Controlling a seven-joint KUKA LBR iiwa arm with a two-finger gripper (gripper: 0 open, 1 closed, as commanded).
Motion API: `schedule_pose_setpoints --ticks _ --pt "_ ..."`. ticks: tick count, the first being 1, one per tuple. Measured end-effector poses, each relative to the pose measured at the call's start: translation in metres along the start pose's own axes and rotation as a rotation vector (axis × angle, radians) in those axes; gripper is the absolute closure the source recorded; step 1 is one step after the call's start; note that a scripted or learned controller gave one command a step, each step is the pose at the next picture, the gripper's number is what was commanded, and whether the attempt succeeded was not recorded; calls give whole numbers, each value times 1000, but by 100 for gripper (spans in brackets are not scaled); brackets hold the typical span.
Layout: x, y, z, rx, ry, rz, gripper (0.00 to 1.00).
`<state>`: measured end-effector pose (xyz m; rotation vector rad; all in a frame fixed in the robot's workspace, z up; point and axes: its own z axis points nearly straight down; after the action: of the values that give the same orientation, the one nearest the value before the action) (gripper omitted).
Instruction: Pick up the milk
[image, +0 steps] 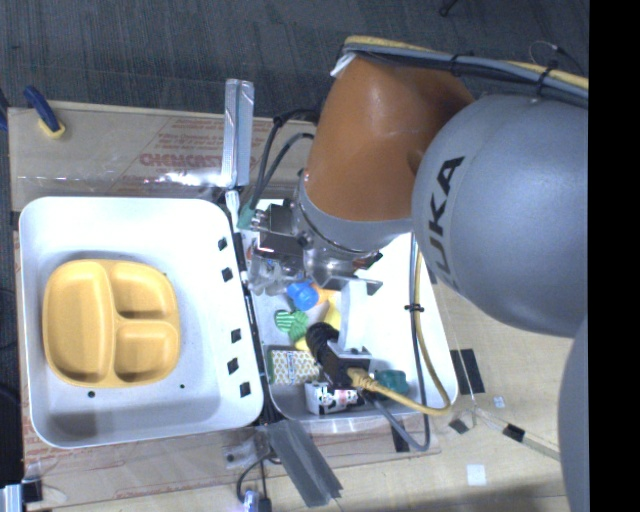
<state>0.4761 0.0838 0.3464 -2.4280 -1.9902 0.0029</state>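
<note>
You see the arm (450, 180) bent low over the right bin (400, 290), its bulk hiding the tool so its state can't be told, while the small milk carton (332, 398) lies against the near rim among clutter, well apart from the yellow tray (110, 322) in the left bin (130, 220)

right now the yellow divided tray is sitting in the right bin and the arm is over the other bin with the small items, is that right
Not quite. The camera view shows the yellow divided tray in the left bin, not the right one. The rest holds: the arm is over the other bin, the one with the small items.
</note>
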Motion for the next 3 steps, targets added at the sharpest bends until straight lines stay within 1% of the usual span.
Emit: schedule_pose_setpoints --ticks 1,2,3 --pt "30 -3 75 4 -2 -265 100" --pt "93 -20 120 4 -3 -292 100" --pt "-25 5 100 2 -1 -471 100"
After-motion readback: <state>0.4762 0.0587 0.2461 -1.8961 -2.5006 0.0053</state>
